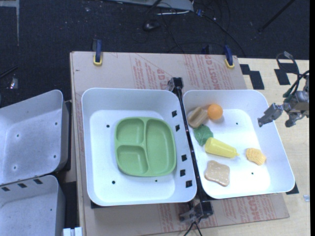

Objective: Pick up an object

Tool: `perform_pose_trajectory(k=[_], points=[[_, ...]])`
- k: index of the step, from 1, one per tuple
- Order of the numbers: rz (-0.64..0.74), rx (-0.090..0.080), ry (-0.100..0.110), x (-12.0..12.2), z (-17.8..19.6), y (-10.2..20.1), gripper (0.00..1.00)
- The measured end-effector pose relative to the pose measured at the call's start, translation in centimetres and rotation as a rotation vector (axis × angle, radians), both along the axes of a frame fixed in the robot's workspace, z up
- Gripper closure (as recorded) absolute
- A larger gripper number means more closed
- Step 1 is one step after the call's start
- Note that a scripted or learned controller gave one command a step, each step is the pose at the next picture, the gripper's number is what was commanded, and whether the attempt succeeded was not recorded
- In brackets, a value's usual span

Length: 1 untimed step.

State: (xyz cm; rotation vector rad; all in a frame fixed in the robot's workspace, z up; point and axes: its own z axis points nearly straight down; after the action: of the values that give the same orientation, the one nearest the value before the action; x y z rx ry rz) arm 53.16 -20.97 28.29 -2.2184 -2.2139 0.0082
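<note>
The right bin (275, 178) holds several toy foods. An orange ball (214, 111) and a tan bread-like piece (198, 115) lie at its back left. In front of them sit a green leafy piece (203, 133) and a yellow oblong piece (220, 148). A small yellow ridged piece (255, 155) rests toward the right, and a toast slice (217, 172) lies near the front. My gripper (280, 116) hovers at the bin's right rim, to the right of all the foods. It is open with nothing between its fingers.
The left bin (96, 107) contains a green divided plate (146, 146). A black divider (186, 141) runs between the two bins. Two more white bins (29, 132) sit off the bench at the left. Clamps (98, 53) hold the board's back edge.
</note>
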Motion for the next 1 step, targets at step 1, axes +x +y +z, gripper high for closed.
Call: perform_pose_trajectory(k=[1], points=[[0.003, -0.002, -0.009, 0.19, 0.47, 0.06, 0.00]])
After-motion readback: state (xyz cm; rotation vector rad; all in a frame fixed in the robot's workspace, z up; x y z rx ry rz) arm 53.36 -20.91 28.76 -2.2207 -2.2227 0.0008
